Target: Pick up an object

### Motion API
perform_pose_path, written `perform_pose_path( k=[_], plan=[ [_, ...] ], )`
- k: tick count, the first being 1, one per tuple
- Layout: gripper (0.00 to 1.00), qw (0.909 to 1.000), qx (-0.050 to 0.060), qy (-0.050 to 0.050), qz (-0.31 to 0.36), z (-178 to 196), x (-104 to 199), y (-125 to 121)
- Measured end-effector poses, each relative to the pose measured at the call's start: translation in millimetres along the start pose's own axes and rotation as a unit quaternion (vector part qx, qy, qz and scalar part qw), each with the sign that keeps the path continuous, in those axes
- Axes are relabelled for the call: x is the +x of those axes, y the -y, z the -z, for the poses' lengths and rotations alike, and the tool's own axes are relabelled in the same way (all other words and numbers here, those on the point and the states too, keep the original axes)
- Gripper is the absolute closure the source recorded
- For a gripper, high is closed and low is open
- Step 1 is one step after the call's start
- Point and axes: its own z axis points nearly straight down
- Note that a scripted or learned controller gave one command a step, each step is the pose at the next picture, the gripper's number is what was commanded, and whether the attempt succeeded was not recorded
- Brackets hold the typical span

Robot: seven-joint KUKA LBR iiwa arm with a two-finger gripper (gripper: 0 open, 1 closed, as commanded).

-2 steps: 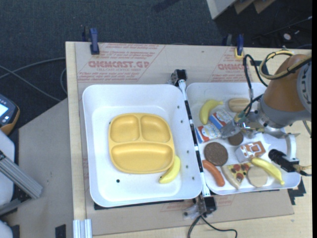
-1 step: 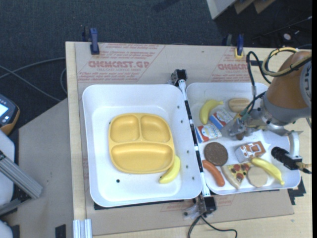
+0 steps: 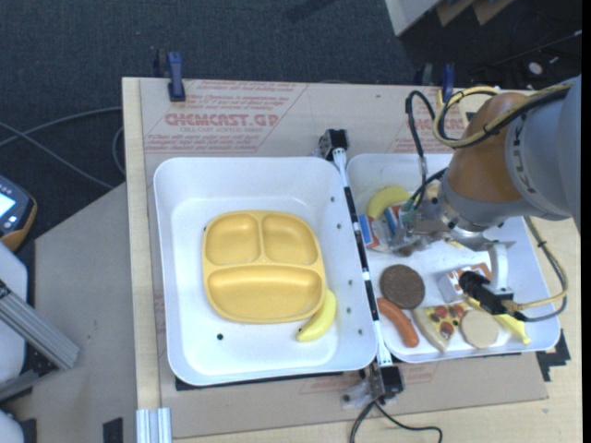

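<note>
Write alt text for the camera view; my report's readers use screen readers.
A grey arm's end effector reaches into the right bin among toy foods: a brown cookie, a sausage, a pizza slice. The left bin holds a yellow divided plate and a banana.

A bulky grey robot arm [image 3: 552, 155] with a glossy orange band [image 3: 489, 150] above its wrist, looped with yellow and black cables [image 3: 443, 113] near the joint.

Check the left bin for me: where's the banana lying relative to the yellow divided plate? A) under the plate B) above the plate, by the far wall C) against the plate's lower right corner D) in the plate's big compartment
C: the banana lies on the left bin's floor against the yellow divided plate's lower right corner.
</note>
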Motion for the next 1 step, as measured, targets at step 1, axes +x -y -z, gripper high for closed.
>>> perform_pose_path(
  k=[1],
  plan=[
    [1.0, 1.0, -0.004, -0.002, 0.001, 147.1, 45.7, -1.4]
  ],
)
